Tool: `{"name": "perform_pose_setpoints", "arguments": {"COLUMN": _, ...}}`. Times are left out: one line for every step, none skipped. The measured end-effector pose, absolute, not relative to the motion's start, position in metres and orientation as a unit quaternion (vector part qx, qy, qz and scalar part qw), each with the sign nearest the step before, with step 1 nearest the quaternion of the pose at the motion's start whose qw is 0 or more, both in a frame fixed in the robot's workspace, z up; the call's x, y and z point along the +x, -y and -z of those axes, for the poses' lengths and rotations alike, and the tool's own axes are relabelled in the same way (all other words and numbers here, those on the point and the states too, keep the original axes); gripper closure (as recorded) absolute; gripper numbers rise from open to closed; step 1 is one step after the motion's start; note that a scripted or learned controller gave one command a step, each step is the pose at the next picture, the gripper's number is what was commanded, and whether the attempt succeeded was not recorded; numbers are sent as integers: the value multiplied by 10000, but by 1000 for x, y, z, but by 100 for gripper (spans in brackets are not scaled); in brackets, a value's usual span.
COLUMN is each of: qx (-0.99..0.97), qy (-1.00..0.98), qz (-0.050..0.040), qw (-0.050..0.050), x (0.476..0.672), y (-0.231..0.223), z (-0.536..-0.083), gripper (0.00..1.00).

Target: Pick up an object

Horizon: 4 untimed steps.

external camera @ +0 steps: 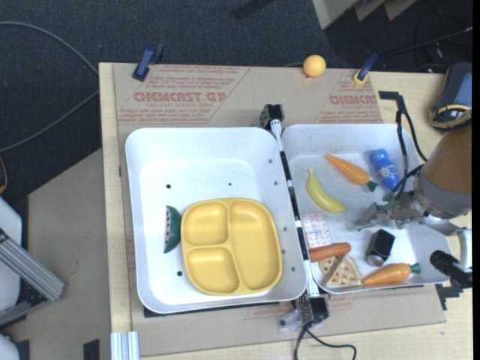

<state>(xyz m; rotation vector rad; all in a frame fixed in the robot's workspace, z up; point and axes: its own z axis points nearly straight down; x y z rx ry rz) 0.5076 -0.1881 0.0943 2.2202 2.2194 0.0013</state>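
Pincer [375,217] over right bin [300,145], opening cannot be told, nothing seen held | nearest: black block [381,244] | descend plumb, straddle it, avoid carrot [388,275].

You can read red print on the bench board [225,96] — "CHEMCAST GP" at the left, repeated partly at the right.
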Motion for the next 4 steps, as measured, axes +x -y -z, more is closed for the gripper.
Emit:
{"name": "perform_pose_setpoints", "arguments": {"qx": 7073, "qy": -7069, "qz": 3, "qw": -10, "x": 479, "y": 180, "z": -84, "gripper": 0}}
{"name": "perform_pose_setpoints", "arguments": {"qx": 7075, "qy": -7067, "qz": -5, "qw": 7, "x": 480, "y": 180, "z": -95, "gripper": 100}}
{"name": "perform_pose_setpoints", "arguments": {"qx": 7066, "qy": -7076, "qz": -5, "qw": 5, "x": 497, "y": 101, "z": -102, "gripper": 100}}
{"name": "perform_pose_setpoints", "arguments": {"qx": 7064, "qy": -7078, "qz": -11, "qw": 1, "x": 556, "y": 29, "z": -185, "gripper": 100}}
